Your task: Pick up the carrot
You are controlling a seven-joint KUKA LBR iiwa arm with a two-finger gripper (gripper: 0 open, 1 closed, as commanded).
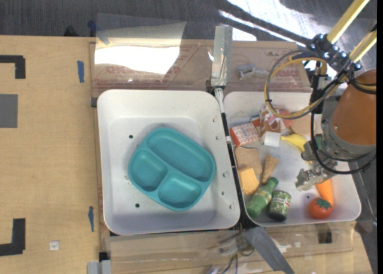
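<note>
Your gripper [311, 177] hangs just beside the carrot [325, 189], near the right bin's [347, 214] front corner; finger state: cannot tell. Tomato [320, 207] crowds below.

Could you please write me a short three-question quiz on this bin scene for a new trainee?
1. True or false: the teal tray lies in the left bin.
2. Which lies nearest the gripper? A) green bottle B) carrot C) tomato
3. Fill in: the carrot lies in the ____ bin.

Key
1. True.
2. B: the carrot lies just beside the gripper.
3. Right.
</note>
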